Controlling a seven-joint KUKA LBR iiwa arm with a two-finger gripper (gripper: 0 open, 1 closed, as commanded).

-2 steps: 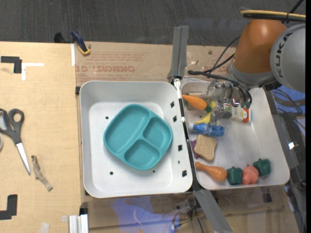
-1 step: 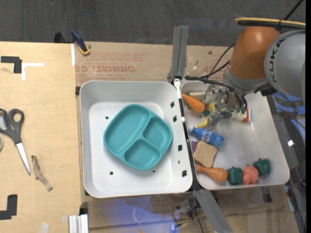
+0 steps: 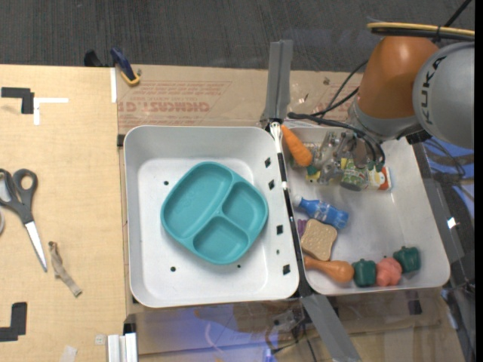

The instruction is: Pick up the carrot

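The bench (image 3: 53, 202) is seen carrying two shallow white bins side by side. The left bin (image 3: 143, 277) holds a teal divided plate (image 3: 215, 213), which is tilted slightly in the middle. The right bin (image 3: 411, 217) is reached into by the grey arm (image 3: 423, 81) from the far right. The pincer (image 3: 339, 164) is lowered into the far part of the right bin; whether it is open or closed cannot be told. The carrot (image 3: 297, 149) is found in the far left corner of the right bin, just left of the pincer and not gripped by it. Nearer in that bin are seen a blue bottle (image 3: 323, 211), a slice of toast (image 3: 318, 238) and a row of small toy vegetables (image 3: 385, 268) along the near wall. Scissors (image 3: 23, 210) lie on the bench at the far left.
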